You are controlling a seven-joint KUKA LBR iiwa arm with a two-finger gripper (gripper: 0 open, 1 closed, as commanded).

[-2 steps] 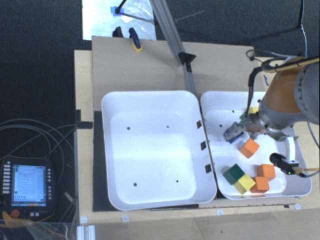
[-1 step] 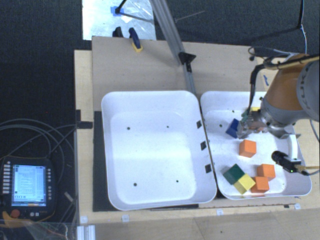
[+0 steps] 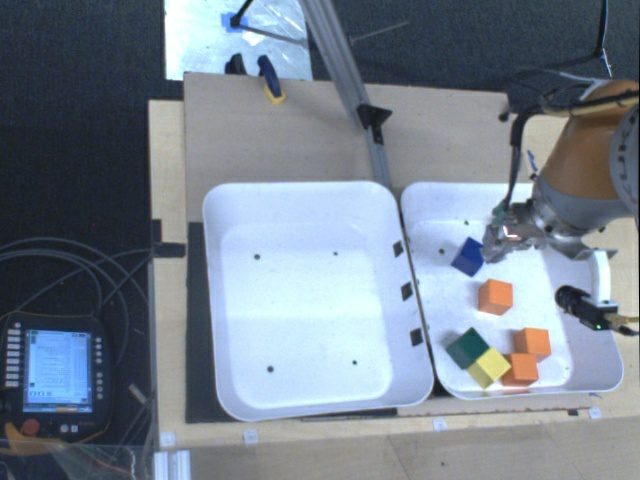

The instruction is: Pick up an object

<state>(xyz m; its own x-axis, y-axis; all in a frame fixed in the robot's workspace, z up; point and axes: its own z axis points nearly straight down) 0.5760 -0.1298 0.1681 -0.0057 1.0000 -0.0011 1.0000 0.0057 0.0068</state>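
Bench [image 3: 300, 138]: pale tan board top, sits on dark speckled carpet [image 3: 80, 88] that shows at left, top and top right. Shiny silver sheet [image 3: 215, 13] on floor behind bench, w/ a bit of blue tape [image 3: 232, 22] on it. Grey metal pole [image 3: 338, 53] slants down from top centre to bench, black clamp [image 3: 374, 118] partway along. Yellow-and-blue hand clamp [image 3: 270, 80] and a small black item [image 3: 235, 65] at bench's back edge. Lower left on carpet: handheld control pad [image 3: 52, 376], lit screen, w/ loops of black cable [image 3: 100, 268] running from it. Thin black cable [image 3: 604, 18] hangs at top right. Light even, soft, no hard shadows.
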